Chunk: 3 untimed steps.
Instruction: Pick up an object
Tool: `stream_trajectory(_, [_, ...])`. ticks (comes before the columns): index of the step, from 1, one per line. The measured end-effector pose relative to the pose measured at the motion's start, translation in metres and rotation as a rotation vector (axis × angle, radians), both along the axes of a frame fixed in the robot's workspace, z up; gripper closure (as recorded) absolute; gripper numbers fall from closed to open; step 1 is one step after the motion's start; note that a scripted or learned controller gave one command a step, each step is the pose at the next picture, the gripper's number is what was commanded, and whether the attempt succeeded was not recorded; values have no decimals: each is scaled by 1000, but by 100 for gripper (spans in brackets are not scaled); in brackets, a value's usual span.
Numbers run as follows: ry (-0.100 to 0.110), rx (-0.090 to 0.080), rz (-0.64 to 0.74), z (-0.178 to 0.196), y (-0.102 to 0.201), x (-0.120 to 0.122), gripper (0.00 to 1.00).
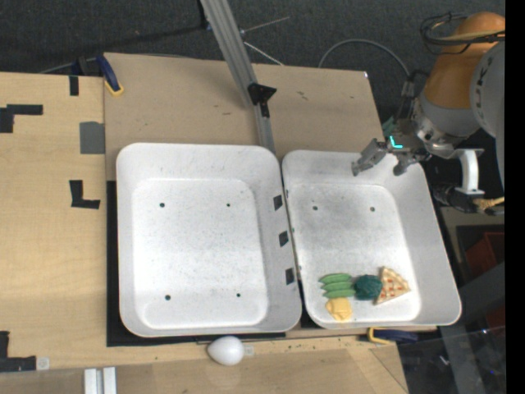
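Small toy foods lie together in the near part of the right bin (410, 212): a green pea pod (335, 282), a dark green broccoli piece (367, 286), a pizza slice (393, 285) and a yellow piece (339, 308). My gripper (383, 161) hangs over the bin's far right corner, well away from them. Its two fingers are spread apart with nothing between them.
The left bin (197, 236) sits beside the right one. A white egg-shaped object (225, 350) lies on the bench in front of the left bin. A grey metal bar (238, 56) slants down from the top to between the bins.
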<state>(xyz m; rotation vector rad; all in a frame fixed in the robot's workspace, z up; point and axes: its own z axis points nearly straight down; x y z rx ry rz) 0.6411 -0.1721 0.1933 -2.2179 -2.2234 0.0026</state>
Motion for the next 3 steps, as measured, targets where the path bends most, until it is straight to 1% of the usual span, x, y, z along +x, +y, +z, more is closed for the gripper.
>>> stream_trajectory(1, [6, 1, 0, -60, 9, -5, 0])
stream_trajectory(2, [3, -1, 0, -108, 10, -6, 0])
stream_trajectory(3, [0, -1, 1, -95, 10, -5, 100])
